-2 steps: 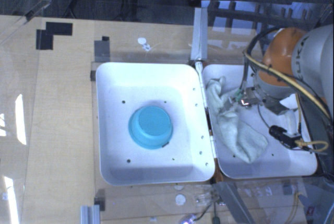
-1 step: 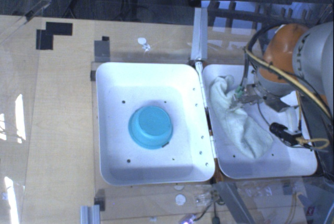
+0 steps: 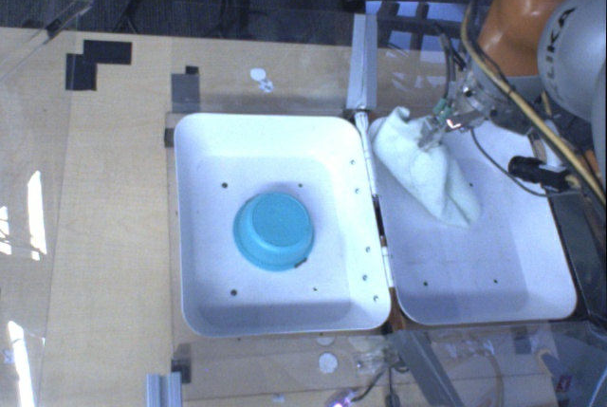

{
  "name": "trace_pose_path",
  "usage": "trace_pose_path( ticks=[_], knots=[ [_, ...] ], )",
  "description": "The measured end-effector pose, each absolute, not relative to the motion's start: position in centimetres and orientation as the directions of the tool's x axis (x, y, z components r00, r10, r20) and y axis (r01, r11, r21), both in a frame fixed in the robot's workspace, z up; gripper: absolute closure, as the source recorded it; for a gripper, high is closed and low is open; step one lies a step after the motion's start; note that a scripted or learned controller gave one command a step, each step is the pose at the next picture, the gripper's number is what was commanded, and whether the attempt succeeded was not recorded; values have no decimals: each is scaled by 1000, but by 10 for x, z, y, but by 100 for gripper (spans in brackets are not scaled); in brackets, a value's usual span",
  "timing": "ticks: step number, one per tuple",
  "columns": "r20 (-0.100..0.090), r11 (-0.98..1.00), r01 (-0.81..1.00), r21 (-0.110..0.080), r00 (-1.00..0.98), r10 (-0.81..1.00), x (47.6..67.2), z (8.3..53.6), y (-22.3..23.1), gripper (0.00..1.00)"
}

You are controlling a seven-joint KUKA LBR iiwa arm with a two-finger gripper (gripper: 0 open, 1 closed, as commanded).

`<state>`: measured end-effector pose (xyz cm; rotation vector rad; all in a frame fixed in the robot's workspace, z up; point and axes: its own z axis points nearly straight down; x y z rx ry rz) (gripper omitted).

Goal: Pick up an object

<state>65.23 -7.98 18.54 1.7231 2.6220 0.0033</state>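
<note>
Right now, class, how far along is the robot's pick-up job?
Done: the gripper has reached the right bin and pinches the white cloth. In hand: one cloth edge is raised. Left: lifting it clear; its lower end rests on the bin. The blue bowl sits untouched.

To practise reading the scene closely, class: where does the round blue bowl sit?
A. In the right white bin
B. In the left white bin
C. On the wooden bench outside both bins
B: the round blue bowl rests on the floor of the left white bin, while the right white bin holds a crumpled white cloth.
</note>
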Motion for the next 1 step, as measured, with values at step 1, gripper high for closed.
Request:
trace_pose_path(
  ticks=[1],
  knots=[
    [-2,356,935,4,-356,935,670,172,-91,100]
  ],
)
